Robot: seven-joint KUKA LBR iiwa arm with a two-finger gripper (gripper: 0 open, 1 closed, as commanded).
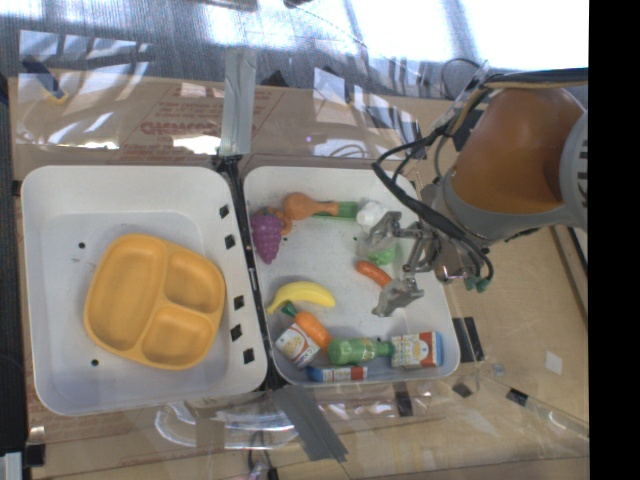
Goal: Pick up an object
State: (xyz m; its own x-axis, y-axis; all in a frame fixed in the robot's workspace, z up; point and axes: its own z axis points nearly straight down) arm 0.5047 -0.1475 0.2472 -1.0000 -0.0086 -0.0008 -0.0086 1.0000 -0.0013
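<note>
Seemingly open and empty, the jaws of the gripper (pixel 396 256) hover with the small carrot (pixel 373 272) just toward eight o'clock, lying ten-to-four.

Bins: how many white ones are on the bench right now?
2. The left bin holds the yellow divided tray; the right bin holds the toy food, with the gripper over it.

gripper (pixel 392 263) hides part of the small orange piece (pixel 374 272) — its shape unclear.
</note>
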